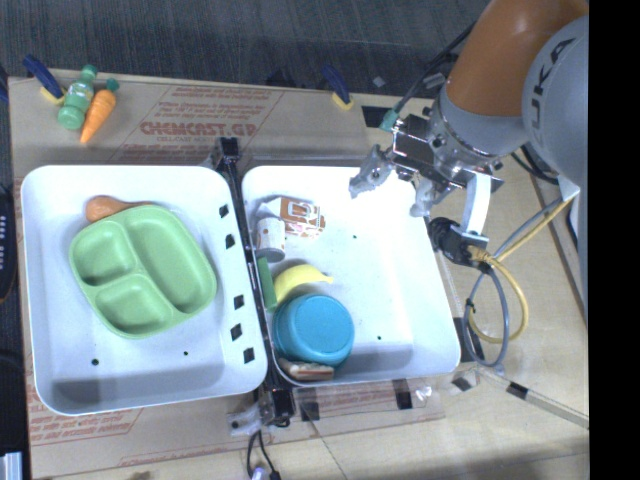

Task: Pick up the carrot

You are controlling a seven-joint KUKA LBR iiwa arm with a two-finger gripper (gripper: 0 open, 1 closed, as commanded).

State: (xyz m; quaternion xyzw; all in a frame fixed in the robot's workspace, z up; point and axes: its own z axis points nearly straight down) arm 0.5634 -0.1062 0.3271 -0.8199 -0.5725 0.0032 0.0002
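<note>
1. While the gripper (392,188) hangs over the right bin (400,298) near its 1 o'clock corner, its fingers are spread apart with nothing between them, so no grasp has been made.
2. What looks like the carrot (98,114) lies on the counter (300,118) outside both bins, at about 10 o'clock in the view, just beside a green toy bottle (74,100).
3. It is small, orange and tapered, with a green top, its tip pointing toward 7 o'clock.
4. An orange item (102,207) also peeks from under the green divided plate (143,269) in the left bin (60,368); I cannot tell what it is.
5. By my judgement the task is barely begun: reach, grasp and lift all remain.
</note>
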